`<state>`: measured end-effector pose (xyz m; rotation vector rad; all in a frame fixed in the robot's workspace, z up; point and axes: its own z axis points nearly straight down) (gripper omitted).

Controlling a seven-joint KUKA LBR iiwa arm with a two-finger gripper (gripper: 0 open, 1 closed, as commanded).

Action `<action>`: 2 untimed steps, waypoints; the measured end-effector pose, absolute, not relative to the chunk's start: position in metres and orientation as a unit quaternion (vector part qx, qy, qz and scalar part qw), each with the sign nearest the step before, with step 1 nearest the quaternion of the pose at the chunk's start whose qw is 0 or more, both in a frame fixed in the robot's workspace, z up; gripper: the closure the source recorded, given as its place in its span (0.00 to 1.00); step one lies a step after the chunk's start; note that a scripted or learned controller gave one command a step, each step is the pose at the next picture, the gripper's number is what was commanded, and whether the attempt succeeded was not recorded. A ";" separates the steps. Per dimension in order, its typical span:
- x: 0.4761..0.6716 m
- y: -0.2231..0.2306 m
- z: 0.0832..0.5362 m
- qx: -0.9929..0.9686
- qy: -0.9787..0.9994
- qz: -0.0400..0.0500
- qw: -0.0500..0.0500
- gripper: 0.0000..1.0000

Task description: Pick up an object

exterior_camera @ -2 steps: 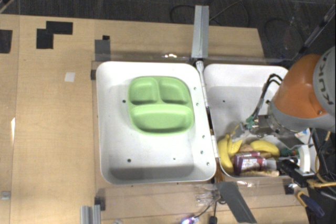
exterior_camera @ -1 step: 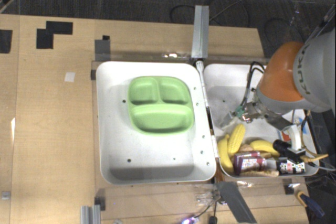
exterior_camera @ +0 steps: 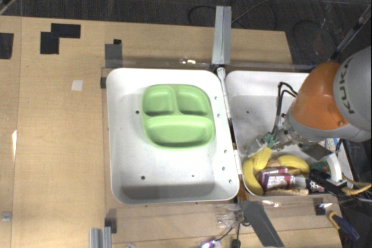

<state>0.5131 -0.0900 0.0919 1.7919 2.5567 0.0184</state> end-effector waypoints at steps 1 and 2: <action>0.515 -0.087 0.103 0.573 0.819 0.008 0.009 1.00; 0.596 -0.049 0.186 0.597 0.802 0.002 0.003 1.00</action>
